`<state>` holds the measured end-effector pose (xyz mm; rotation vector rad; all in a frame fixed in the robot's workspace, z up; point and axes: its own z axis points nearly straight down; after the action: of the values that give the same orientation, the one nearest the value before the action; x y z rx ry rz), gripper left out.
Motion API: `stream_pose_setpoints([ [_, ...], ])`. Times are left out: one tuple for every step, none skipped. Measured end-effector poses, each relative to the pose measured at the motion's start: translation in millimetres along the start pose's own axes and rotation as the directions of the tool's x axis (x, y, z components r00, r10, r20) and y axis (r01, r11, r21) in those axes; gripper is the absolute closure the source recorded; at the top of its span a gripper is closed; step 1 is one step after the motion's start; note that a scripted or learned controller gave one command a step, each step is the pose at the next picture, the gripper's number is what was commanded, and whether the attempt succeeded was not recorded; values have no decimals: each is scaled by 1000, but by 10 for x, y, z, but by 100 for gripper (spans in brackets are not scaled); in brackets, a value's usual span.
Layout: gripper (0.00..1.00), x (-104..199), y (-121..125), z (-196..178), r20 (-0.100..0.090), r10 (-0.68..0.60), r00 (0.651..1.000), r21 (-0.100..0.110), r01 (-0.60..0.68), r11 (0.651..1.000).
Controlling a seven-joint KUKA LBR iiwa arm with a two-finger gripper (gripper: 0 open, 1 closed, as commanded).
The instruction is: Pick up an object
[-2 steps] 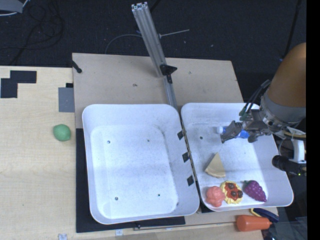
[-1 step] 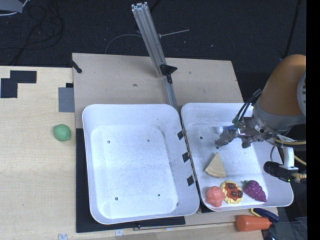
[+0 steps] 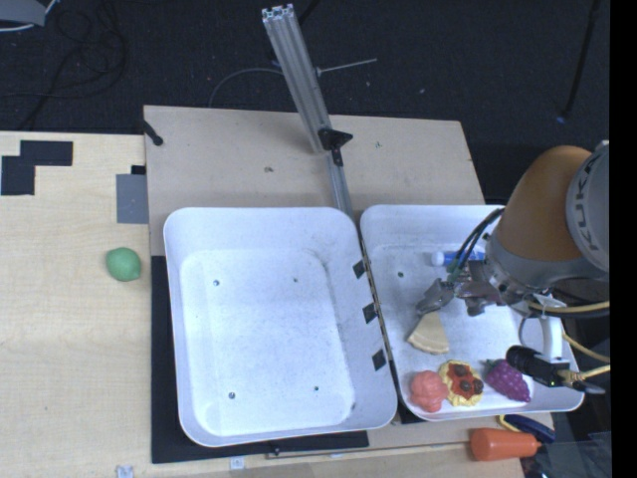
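Note:
My gripper (image 3: pixel 453 305) hangs low over the right bin (image 3: pixel 398 229), its fingers spread apart with nothing between them. Just below its left finger lies a tan wedge (image 3: pixel 430 338). Along the bin's front edge sit a pink lump (image 3: pixel 428 391), a yellow and red pizza-like piece (image 3: pixel 463 383) and a purple grape bunch (image 3: pixel 507 379). A small blue and white thing (image 3: pixel 450 259) lies behind the gripper, partly hidden by the arm.
The left bin (image 3: pixel 179 237) stands beside the right one, with black clips on the shared wall. A green ball (image 3: pixel 123 264) rests on the bench at far left. An orange object (image 3: pixel 501 444) lies outside the right bin's front edge.

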<state>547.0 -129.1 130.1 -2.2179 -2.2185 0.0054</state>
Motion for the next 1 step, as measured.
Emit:
stream_pose_setpoints([
  [100,-12,10,-128,1,2,1000,-5,-2,1000],
])
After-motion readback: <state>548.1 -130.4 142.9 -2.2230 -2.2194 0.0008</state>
